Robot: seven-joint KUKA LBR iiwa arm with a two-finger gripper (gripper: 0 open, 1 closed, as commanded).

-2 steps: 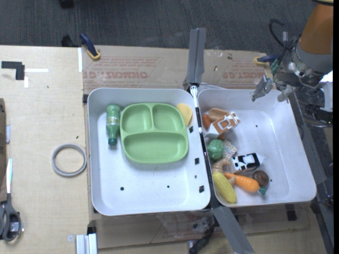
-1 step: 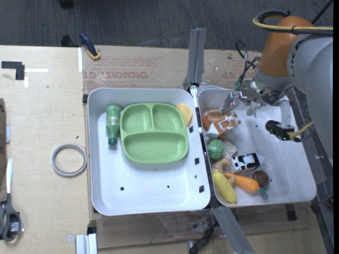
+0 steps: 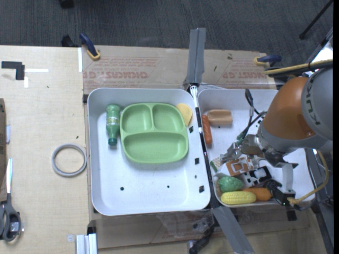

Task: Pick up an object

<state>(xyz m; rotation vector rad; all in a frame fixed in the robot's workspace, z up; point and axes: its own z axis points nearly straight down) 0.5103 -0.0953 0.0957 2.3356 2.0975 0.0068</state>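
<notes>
The gripper [image 3: 244, 165] hangs low over the right bin's [image 3: 233, 97] near edge, above a corn cob [image 3: 238, 197]; its grip I cannot tell.

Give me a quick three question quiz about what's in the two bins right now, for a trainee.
1. True or false: the green bottle lies in the left bin.
2. What lies closest beside the corn cob at the right bin's front edge: A) carrot, B) divided plate, C) tape ring?
3. How many compartments does the divided plate have?

Key: 1 true; 2 A; 3 three.
</notes>
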